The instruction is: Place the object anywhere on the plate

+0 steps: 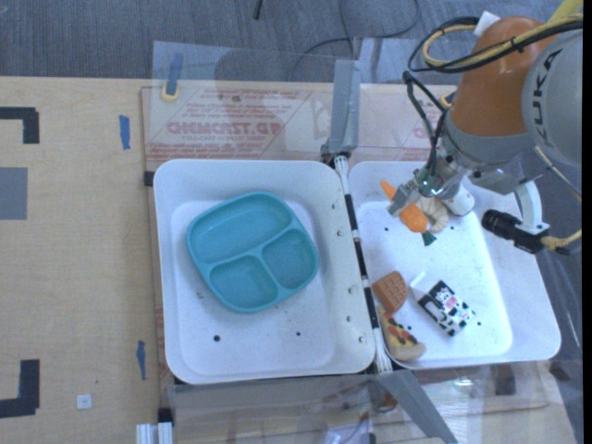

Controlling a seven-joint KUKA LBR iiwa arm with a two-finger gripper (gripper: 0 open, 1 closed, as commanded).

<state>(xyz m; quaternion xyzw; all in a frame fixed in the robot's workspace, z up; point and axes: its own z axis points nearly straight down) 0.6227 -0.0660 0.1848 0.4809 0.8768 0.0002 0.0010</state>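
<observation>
Right bin (518,336) (carrot (415,217) half-hidden)

Light: bright, even, from overhead
Shadows: soft, faint inside the white bins (176,248)
Glare: mild on clear sheet (231,81) at bench's far edge
Focus: slightly soft overall

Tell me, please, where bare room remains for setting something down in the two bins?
Left bin: the teal plate's three compartments lie bare, as does the white floor along the near edge. Right bin: its near-left corner is crowded by the waffle piece, spotted block and gripper; the far-right stretch lies bare.
</observation>
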